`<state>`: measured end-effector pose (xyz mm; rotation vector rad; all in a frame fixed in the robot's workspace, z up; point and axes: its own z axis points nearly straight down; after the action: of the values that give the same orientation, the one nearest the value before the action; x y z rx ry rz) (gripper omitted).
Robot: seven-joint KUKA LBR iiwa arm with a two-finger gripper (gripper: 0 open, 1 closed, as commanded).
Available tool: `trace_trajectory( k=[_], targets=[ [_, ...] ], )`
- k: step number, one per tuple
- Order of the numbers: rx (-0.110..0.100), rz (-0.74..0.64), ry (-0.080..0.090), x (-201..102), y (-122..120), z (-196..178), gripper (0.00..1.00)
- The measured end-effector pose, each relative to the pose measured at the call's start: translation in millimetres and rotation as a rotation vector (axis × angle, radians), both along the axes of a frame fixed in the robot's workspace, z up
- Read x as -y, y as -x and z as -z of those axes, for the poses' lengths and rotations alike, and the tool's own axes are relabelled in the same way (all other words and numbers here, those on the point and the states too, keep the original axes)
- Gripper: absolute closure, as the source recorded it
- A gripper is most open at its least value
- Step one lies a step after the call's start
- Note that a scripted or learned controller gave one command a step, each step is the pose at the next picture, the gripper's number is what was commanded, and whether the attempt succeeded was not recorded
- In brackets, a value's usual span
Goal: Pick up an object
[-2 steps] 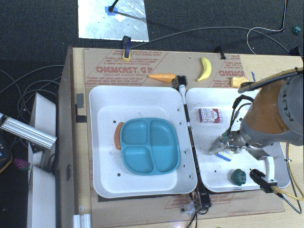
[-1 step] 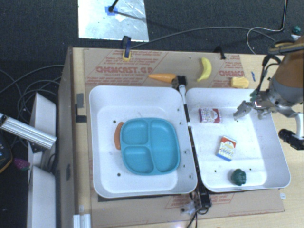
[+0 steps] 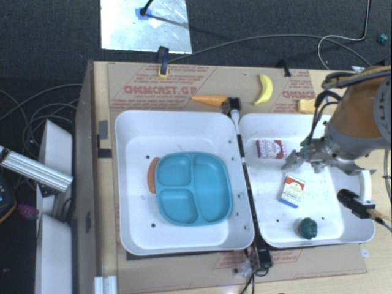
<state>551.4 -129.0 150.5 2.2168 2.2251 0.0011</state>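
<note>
At the bottom of the frame, nearest you, the front rim of the right bin (image 3: 318,242) carries a dark green lump (image 3: 308,228), resting just inside the lower wall. Above it, toward the middle of that bin, lies a small blue-and-white carton (image 3: 292,190), and further up sits a red-and-white packet (image 3: 270,148). The left bin (image 3: 131,182) holds a blue divided plate (image 3: 192,187) with an orange hot-dog-shaped toy (image 3: 151,174) tucked against its left edge.

The gripper (image 3: 299,158) hangs at the right of the frame, between the packet and the carton, near both but touching neither as far as you can see. Nothing sits between its fingers, and whether they are spread or closed you cannot tell from this angle.

Watch for these risks. The claw is poised between two flat boxes, so a descent here may land on bare bin floor or clip a box edge and shove it aside rather than capture it. Both boxes lie flat, giving the fingers little to bite. The carton lies skewed, so a misaligned closure may squeeze its corners and let it slip out.
</note>
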Motion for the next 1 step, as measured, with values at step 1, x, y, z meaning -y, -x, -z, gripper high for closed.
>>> trace_trajectory(
  k=[1],
  targets=[
    [0.011, 0.003, 0.005, -10.4, 7.7, 61.8, 0.0]
  ],
)
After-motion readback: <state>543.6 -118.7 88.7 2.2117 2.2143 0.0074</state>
